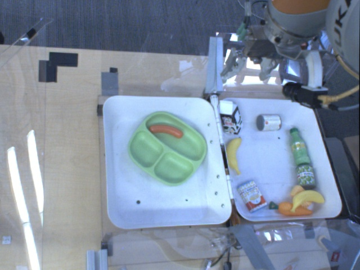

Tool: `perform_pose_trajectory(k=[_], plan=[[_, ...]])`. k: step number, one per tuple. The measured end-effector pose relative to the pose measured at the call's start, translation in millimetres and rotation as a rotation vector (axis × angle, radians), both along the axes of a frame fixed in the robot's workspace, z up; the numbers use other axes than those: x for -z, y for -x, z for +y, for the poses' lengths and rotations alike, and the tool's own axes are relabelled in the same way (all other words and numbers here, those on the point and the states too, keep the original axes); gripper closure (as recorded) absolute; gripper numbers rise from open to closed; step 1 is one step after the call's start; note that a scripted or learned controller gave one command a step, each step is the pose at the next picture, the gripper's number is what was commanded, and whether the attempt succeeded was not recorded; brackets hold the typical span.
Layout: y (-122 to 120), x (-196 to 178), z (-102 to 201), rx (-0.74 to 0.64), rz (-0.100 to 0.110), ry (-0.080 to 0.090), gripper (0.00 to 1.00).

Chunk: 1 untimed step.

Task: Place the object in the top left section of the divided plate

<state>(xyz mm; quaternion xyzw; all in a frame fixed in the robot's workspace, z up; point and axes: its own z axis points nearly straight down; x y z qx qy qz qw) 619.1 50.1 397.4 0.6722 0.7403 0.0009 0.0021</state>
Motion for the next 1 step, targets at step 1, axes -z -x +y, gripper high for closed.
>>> perform_pose_trajectory(k=[1], plan=[[-2.2,-9.8,2.6,-0.014,-0.002,0.002,1.00]])
